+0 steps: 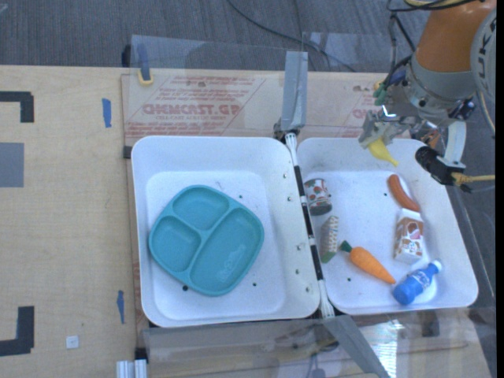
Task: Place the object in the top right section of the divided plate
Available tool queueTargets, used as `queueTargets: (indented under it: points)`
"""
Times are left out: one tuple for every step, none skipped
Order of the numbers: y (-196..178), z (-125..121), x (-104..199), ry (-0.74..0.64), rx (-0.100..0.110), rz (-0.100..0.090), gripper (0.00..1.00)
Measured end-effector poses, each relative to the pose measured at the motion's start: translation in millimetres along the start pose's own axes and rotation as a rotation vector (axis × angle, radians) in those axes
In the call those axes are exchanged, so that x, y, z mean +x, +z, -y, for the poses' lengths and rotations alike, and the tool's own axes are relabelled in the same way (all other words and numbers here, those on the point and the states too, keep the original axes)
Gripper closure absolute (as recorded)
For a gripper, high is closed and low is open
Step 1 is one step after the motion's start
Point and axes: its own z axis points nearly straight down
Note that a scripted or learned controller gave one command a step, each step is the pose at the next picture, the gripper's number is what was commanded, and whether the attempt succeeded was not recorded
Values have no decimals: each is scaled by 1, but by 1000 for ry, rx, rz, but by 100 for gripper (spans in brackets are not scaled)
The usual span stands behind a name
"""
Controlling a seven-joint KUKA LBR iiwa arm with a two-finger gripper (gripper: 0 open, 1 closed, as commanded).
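Divided plate [206, 239]: one; right bin [465, 290]: six items.

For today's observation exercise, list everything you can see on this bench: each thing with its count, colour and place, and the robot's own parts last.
Bins: 2, white, side by side on the bench.
Divided plate: 1, teal, three sections, in the left bin.
Carrot: 1, orange with green top, lower middle of the right bin.
Bottle: 1, blue with white label, lower right corner of the right bin.
Sausage: 1, orange-red, right side of the right bin.
Carton: 1, white and brown, below the sausage.
Can: 1, patterned, left edge of the right bin.
Brush: 1, pale, below the can.
Yellow object: 1, at the gripper, over the right bin's top edge.
Arm: 1, grey and orange, upper right.
Gripper: 1, grey.
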Motion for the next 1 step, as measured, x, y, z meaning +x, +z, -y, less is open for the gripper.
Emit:
queueTargets:
  points:
    - [-17, -17, 47, -202, -4, 0, 100]
